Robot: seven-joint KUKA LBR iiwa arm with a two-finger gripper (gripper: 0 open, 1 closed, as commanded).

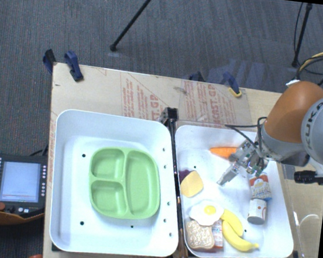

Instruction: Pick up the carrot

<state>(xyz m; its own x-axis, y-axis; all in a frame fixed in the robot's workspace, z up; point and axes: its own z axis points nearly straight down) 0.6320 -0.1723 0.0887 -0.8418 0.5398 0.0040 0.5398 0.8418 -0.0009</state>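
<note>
The orange carrot [223,152] lies in the right bin [272,228], near its far side, with its thick end pointing right. My gripper [239,173] hangs just right of and slightly nearer than the carrot's thick end, low over the bin floor. It is open and nothing is between its fingers. One finger [226,178] slants down to the left, apart from the carrot.
In the right bin lie a yellow slice [192,184], a purple piece [184,174], a fried egg [206,211], a bread slice [199,235], a banana [233,230] and two small cans [258,200]. The left bin [71,143] holds a green divided plate [125,183].
</note>
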